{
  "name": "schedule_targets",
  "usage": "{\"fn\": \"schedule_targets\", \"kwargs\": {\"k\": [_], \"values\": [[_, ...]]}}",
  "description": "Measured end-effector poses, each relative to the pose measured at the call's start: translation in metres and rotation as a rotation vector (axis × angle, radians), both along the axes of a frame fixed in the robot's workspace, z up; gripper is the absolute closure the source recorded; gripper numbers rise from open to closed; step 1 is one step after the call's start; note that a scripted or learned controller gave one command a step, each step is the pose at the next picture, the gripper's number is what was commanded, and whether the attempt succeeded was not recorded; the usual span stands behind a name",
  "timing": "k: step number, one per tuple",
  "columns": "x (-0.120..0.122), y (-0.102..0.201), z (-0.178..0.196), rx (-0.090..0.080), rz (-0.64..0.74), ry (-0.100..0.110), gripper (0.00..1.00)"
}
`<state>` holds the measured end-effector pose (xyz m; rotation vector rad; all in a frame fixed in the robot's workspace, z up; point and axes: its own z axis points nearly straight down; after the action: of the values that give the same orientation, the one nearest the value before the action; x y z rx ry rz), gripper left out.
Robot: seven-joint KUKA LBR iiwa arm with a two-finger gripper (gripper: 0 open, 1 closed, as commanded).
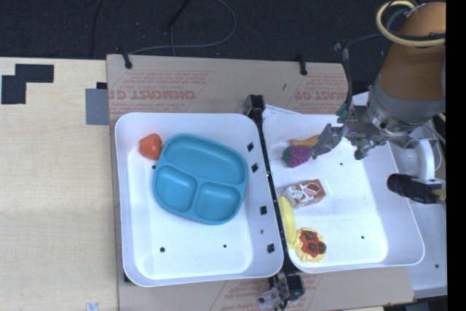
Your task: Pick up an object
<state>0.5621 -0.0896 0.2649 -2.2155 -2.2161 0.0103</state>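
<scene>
My gripper hangs above the upper part of the right bin, open, with nothing between its fingers. Its left finger ends just right of a purple grape bunch and beside an orange carrot-like piece. Lower in the same bin lie a small printed packet, a yellow banana along the left wall, and a pizza slice toy.
The left bin holds a blue divided plate and a red-orange tomato-like toy at its upper left. A black divider runs between the bins. A black cylinder on the arm overhangs the right bin's right edge.
</scene>
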Motion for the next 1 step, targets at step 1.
{"fn": "schedule_targets", "kwargs": {"k": [1], "values": [[0.0017,-0.0001,0.0042,-0.001,0.001,-0.009,0.0]]}}
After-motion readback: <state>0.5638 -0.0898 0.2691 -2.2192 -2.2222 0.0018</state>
